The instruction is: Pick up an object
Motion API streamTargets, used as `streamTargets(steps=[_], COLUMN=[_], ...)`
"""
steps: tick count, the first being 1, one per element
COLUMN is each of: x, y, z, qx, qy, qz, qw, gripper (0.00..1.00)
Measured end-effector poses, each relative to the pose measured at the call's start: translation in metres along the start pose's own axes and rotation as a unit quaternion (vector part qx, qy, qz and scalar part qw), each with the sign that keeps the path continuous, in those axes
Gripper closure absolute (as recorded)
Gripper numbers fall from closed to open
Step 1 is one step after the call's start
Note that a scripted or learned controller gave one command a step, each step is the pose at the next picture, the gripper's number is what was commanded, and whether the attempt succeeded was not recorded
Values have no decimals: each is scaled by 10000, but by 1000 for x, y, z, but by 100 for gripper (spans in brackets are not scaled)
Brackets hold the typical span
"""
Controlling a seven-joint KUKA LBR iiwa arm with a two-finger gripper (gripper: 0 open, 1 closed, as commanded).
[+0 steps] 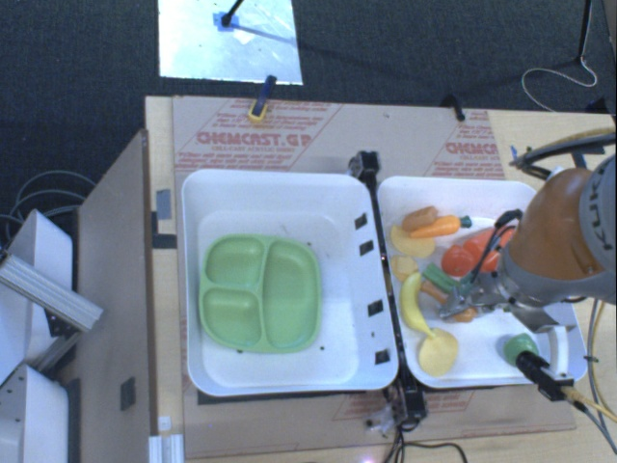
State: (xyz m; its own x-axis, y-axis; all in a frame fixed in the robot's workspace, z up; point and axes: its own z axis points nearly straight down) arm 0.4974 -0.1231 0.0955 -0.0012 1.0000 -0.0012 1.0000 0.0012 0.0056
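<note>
— Reaching in from the right: grey arm (564, 244), orange band uppermost, gripper (461, 304) down low among toy food in the right bin (453, 189).

— Wide or narrow?

— Cannot tell. Blurred, small, and partly covered by the wrist. Cannot tell either whether anything is held.

— And lying around it?

— Just left of the gripper, a banana (413, 302), curved along the bin's left wall. Below that, a yellow round slice (439, 353), touching the banana's lower end. Above the gripper, a red piece (468, 257), partly hidden behind the arm, so hard to name. Between red piece and banana, a small green piece (436, 278), shape unclear.

— Farther back?

— A carrot (436, 228) lying crosswise, with a brown sausage-like piece (419, 217) just behind it, touching or nearly so. Near the front right corner, a green cylinder (521, 347), half masked by a black part of the arm.

— Left bin?

— Left bin (289, 186) holding a green divided plate (260, 292), flat, well apart from the gripper. Right edge of the right bin cut off behind the arm.
</note>
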Motion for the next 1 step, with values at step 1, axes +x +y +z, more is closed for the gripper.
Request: streamTargets(steps=[1], x=[66], y=[32], z=[-95], qx=[-36], qy=[15], qz=[-54], qw=[10000], gripper=[100])
